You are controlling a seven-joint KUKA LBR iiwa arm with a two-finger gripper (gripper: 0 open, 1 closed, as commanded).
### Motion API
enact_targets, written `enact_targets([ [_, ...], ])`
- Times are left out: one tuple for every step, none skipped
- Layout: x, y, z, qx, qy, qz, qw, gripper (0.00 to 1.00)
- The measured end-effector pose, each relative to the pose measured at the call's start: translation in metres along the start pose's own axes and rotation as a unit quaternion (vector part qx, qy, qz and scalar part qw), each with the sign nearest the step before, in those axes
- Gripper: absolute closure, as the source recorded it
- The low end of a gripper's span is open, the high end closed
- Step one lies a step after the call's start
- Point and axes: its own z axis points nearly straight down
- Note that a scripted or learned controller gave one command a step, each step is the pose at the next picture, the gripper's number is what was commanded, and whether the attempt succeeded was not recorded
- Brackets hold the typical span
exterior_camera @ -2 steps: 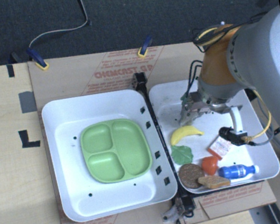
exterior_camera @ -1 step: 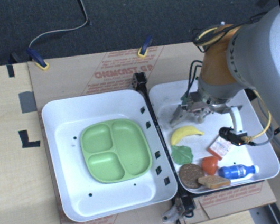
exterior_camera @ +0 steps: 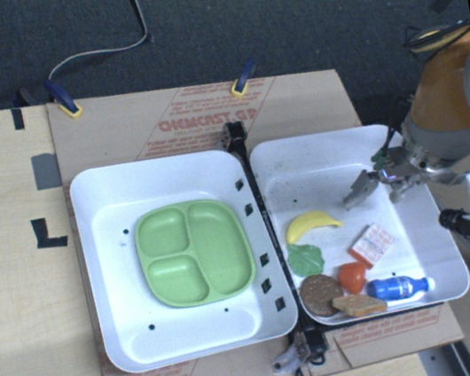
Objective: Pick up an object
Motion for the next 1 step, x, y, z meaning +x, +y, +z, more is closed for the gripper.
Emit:
enact_targets([
  [0.0786,0.0298,0.0641,0.002,0.002,-0.001,1.0,0.0],
])
